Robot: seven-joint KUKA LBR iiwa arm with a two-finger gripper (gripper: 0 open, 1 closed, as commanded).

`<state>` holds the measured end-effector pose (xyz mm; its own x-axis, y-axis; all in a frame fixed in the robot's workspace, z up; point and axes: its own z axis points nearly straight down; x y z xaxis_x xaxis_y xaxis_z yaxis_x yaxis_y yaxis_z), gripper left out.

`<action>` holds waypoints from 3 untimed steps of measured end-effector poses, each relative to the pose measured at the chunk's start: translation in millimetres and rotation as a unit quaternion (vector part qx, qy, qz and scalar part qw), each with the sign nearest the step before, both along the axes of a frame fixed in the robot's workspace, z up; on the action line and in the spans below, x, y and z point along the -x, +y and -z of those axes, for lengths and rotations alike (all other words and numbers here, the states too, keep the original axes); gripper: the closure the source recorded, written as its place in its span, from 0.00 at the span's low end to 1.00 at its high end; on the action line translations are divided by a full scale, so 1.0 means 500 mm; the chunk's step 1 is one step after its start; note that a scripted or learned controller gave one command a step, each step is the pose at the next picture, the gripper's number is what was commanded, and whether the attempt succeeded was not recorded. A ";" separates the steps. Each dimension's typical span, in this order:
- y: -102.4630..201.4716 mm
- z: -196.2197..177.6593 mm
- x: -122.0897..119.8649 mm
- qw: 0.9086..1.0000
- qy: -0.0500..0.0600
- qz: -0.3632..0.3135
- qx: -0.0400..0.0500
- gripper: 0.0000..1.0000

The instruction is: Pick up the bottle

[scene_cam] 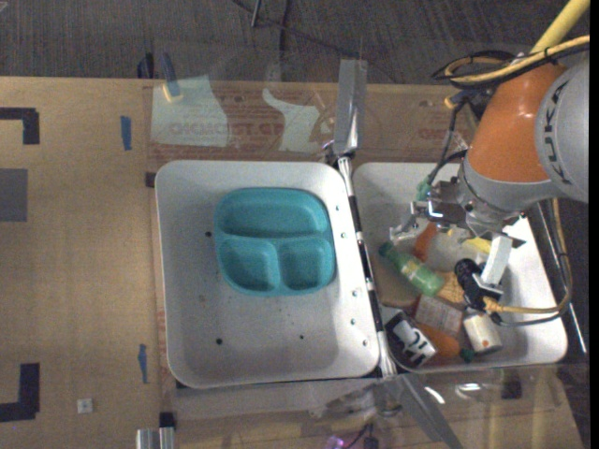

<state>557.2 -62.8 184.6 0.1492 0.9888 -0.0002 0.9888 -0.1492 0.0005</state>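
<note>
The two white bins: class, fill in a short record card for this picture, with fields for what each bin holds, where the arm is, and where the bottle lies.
left bin: one teal tray with three compartments
right bin: a heap of small items, among them a green bottle
bottle position: lying on its side near the right bin's left wall
arm: reaching in from the right, above the right bin
gripper: low over the heap, just above and right of the bottle
bottle held: nothing shows it between the fingers

Arm [524, 138] reaching in from right, wrist bent downward, orange band up.
</note>
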 end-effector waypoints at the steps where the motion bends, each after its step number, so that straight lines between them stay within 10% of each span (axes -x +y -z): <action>1: -0.066 0.159 0.060 0.997 -0.014 -0.076 0.003 0.00; 2: -0.080 0.165 0.083 0.998 -0.023 -0.067 0.004 0.00; 3: -0.082 0.153 0.087 0.998 -0.020 -0.065 0.004 1.00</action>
<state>513.9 -103.5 108.2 0.0194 0.9998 -0.0052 0.9990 -0.0191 0.0408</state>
